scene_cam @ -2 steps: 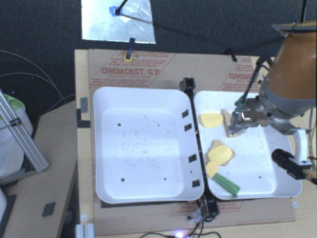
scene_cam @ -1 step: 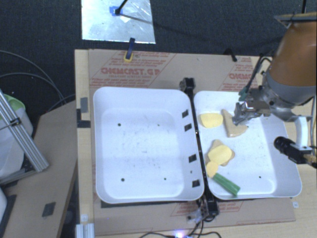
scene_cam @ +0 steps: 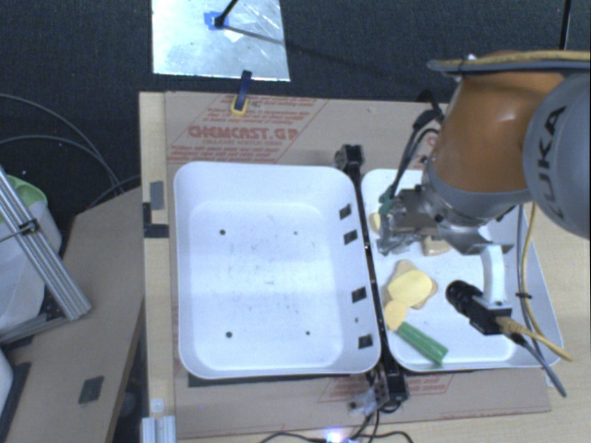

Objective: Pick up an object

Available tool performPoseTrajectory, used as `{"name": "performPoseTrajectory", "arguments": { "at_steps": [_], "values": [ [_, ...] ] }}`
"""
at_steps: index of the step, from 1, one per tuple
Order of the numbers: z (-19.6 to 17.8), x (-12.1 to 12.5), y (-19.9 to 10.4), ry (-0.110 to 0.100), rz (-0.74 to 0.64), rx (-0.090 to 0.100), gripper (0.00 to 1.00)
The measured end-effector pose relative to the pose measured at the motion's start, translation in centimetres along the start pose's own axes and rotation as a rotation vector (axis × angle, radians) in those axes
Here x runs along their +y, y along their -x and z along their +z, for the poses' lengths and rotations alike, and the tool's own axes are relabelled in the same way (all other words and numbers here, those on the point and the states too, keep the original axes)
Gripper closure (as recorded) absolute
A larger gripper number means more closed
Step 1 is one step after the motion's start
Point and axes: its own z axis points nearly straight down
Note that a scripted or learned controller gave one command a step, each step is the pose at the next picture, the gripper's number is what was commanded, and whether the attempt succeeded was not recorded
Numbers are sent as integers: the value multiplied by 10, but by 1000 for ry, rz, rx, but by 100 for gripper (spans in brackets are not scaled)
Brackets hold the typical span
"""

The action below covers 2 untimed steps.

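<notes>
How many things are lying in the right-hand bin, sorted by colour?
Yellow lumps: 2
Green stick: 1
Cream piece, half hidden by the gripper: 1
Total: 4 that can be made out

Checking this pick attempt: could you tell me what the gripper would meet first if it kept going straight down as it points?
Probably the right bin's floor near its left wall, beside a small pale yellow piece. The gripper seems off the larger yellow object, though depth is unclear.
</notes>
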Motion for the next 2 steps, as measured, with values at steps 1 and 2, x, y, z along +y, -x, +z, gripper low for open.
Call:
{"name": "performPoseTrajectory", "arguments": {
  "at_steps": [1, 2],
  "values": [
    [-100, -15, -20, 13, 4, 0, 100],
    [-236, -16, -9, 20, 7, 0, 100]
  ]
}}
